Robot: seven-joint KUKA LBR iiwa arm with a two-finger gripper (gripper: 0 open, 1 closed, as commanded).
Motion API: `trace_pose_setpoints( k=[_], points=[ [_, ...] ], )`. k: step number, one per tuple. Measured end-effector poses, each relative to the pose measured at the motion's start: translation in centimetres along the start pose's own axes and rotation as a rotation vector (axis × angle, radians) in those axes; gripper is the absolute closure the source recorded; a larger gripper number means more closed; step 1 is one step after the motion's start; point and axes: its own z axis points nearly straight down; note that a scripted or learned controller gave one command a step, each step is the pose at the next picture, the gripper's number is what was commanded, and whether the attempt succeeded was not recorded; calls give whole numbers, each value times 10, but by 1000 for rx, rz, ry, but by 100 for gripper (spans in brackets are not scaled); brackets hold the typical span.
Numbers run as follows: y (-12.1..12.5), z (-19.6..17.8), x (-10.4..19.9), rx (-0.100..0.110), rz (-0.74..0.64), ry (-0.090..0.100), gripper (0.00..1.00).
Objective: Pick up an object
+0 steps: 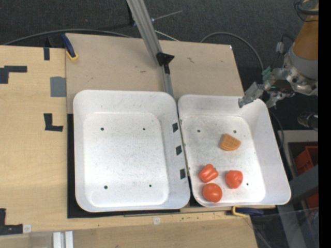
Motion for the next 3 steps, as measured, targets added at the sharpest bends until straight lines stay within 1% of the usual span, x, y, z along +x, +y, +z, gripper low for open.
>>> trace_pose_setpoints(
  k=[1, 2, 3],
  points=[
    [0, 0, 0, 0, 0, 0, 0],
    [-1, 63, -5, 7, 2, 0, 0],
    [-7, 114, -13, 6, 2, 0, 0]
  ],
)
